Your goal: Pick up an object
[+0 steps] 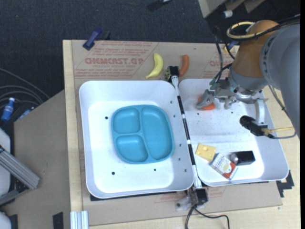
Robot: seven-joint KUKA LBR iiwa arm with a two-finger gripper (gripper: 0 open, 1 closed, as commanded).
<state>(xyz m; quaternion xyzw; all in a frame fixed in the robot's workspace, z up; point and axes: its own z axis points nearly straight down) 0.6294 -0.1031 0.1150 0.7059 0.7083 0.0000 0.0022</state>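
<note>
We took the blue divided plate (142, 133) as our landmark; it lay in the middle of the left white bin (95, 171), with three compartments facing up. To the right of the plate, across the divider between the bins, sat the right white bin (267, 168). The arm (267, 46), grey with an orange band, reached in from the right and well above the plate's level in the view, and its gripper (209, 100) was down in the far part of the right bin, up and to the right of the plate. We saw a small orange object (208, 107) lying right at the fingertips, touching or just under them, but we could not tell whether the fingers were open or closed, nor whether the orange piece sat between them. Lower right of the plate, near the front of the right bin, lay a yellow cheese wedge (206, 151), just beside it a small red-and-white packet (222, 165), and next to that a black block (244, 157). Beyond the plate, outside the bins on the brown board (114, 61), a yellow banana (155, 66) and an orange carrot-like piece (184, 64) lay near each other.
</note>
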